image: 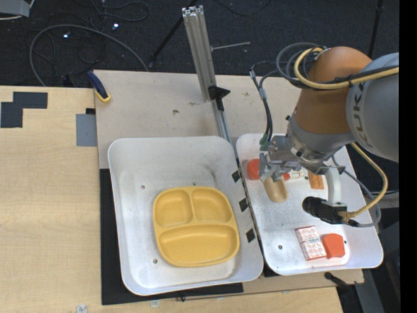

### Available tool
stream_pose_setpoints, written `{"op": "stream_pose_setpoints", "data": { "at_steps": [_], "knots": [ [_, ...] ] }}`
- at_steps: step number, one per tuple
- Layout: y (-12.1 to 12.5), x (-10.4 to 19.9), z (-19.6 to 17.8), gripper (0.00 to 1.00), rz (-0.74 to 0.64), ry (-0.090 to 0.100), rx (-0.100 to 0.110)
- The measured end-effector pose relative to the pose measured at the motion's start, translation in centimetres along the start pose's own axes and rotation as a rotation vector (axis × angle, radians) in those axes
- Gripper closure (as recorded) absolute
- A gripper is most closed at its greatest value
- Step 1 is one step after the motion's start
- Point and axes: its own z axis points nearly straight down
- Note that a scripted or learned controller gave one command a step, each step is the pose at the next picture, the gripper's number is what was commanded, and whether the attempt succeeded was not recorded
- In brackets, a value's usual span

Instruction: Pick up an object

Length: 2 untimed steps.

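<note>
Hiding orange piece, gripper over tan object

Gripper fingers hidden by wrist; orange item part-covered by arm; box print unreadable.

You see: arm, grey casing, rounded orange band; yellow and black cables looped above; metallic grey gripper.
</note>
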Motion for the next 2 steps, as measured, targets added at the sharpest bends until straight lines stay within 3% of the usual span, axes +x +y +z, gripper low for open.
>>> {"op": "stream_pose_setpoints", "data": {
  "at_steps": [1,2],
  "knots": [
    [-2.3,5.0,-0.8,1.00,-0.001,0.000,-0.001],
    [-4.6,10.0,0.9,1.00,-0.001,0.000,0.001]
  ]
}}
